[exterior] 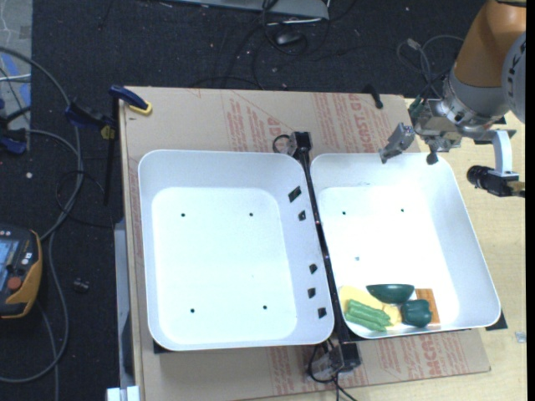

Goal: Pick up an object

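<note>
Four small items huddle in the right bin's [468, 215] near corner, likely light, stiff plastic; the ridged green piece [368, 315] offers narrow flanks to pinch, while the claw [412, 146] hangs spread and empty above the far rim.

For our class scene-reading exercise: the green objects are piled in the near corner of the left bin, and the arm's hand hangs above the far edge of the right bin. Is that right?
One detail is wrong. The camera view shows the green objects piled in the near corner of the right bin, not the left bin. The rest holds: the hand hangs above the right bin's far edge.
</note>
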Available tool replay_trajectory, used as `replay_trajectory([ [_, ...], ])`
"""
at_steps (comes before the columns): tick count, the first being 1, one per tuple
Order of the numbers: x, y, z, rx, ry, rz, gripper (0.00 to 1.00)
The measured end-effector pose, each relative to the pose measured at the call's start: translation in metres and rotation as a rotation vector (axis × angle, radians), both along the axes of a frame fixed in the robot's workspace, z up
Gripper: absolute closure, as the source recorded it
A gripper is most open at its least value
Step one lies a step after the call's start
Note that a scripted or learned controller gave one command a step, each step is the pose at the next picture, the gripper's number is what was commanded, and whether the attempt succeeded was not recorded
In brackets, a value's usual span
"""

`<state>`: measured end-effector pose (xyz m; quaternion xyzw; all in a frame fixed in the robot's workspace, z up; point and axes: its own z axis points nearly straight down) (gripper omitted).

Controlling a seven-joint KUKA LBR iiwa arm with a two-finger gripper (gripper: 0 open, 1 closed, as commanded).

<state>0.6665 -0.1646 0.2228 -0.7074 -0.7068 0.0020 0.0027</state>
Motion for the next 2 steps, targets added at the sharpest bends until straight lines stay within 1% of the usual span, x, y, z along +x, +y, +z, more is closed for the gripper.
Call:
replay_trajectory([
  [1, 0.001, 0.0, 0.004, -0.001, -0.007, 0.001, 0.0],
  [2, 0.0, 0.009, -0.054, 0.0, -0.002, 0.001, 0.0],
])
